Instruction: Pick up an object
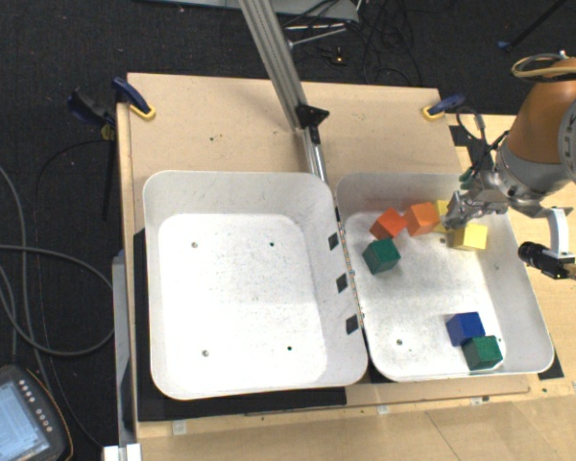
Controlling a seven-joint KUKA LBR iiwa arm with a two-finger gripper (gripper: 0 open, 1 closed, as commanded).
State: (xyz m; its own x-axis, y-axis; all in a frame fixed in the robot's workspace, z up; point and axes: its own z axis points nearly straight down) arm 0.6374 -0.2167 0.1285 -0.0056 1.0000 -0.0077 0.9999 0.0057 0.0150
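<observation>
Camera view: the arm (547,133) reaches in from the right and has its end effector (464,217) down in the right bin (528,301), at the upper part of it. Just at the fingertips sits a yellow block (472,236), touching or nearly touching the tool, a shade below and to the right of it. Whether the block is between the fingers cannot be told; the wrist and its cabling cover the tips, so the end effector's state cannot be told either.

To the left of the tool, close by, lie two orange blocks: one (423,218) right beside it, the other (390,224) further left and touching the first. Below that pair is a green block (381,255). Well apart, near the bin's lower right corner, a blue block (465,327) and a second green block (483,352) rest against each other.

The relation that counts: the yellow block is the nearest candidate, practically under the tool, with the nearer orange block crowding its left side. A slim yellowish sliver between them is too small to name. The likely step is a grasp attempt on yellow; a lift would settle it.

The left bin (173,257) lies beside it on the worktop (221,123).
</observation>
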